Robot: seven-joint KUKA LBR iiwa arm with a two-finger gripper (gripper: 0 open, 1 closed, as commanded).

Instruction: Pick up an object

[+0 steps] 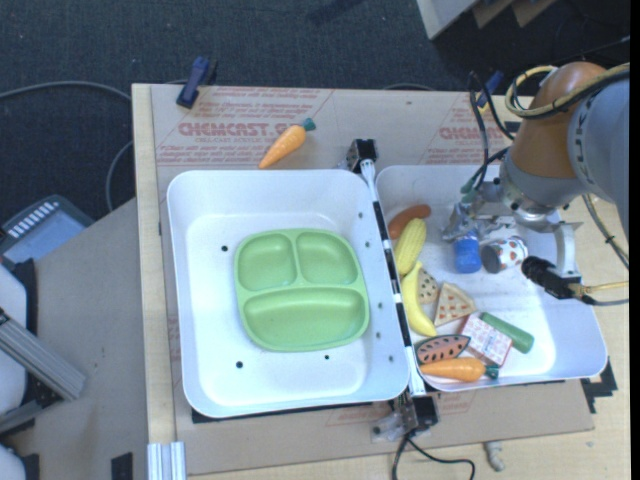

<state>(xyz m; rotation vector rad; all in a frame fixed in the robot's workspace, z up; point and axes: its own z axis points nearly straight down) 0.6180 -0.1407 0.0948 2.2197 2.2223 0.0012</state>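
Arm (575, 118) reaching from right, wrist bent down, pincer (470, 230) low.

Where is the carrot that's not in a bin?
The carrot lies on the cardboard just beyond the far edge of the left bin, which holds the green plate.

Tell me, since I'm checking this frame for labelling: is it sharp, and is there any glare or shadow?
Camera view: mostly sharp, lighting even; the green plate casts almost no shadow; the left bin's white floor looks bright, nearly washed out; the hand is small and cluttered, detail hard to read.
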